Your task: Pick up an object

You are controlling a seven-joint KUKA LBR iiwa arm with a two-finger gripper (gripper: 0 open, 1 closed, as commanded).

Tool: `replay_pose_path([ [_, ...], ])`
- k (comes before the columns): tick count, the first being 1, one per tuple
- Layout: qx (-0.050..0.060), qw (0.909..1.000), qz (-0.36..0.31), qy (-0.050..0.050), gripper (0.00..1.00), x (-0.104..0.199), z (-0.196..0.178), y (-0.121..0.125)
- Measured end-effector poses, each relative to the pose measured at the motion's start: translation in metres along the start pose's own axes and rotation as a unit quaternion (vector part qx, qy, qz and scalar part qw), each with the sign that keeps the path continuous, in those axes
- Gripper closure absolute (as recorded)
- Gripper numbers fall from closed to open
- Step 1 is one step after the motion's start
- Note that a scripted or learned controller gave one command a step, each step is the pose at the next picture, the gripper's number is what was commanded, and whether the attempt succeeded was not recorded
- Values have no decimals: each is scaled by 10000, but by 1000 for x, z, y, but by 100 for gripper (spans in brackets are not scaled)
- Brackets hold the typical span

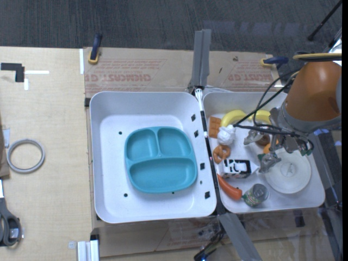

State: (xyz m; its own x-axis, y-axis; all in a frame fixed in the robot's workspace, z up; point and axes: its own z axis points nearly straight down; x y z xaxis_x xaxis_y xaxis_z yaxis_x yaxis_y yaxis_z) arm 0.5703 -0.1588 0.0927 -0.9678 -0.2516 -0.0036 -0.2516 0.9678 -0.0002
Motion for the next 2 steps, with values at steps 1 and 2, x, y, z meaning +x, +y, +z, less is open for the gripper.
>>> replay_pose_path([
  [1, 5, 10000, 16, -24, 100, -1, -10, 0],
  [2, 3, 10000, 15, -24, 0, -1, -10, 0],
])
